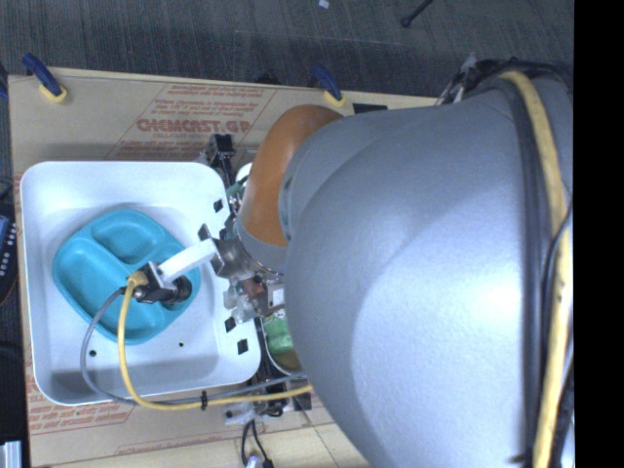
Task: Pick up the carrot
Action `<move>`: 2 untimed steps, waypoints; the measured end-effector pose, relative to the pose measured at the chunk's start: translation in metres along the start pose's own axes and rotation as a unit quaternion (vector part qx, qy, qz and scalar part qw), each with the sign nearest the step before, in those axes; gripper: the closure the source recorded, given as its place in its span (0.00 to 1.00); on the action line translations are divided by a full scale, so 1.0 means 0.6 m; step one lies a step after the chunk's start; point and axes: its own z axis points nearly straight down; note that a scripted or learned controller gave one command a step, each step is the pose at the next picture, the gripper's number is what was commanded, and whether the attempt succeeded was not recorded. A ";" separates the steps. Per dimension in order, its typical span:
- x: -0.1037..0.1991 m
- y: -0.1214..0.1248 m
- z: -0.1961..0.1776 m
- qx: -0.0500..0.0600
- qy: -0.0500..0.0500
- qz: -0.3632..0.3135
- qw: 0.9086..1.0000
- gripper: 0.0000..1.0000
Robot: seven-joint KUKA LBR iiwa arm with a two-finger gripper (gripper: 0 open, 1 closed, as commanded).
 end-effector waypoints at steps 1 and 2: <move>0.001 -0.005 0.201 0.001 0.000 -0.087 0.996 1.00; -0.012 0.058 0.029 0.000 0.003 -0.174 0.985 1.00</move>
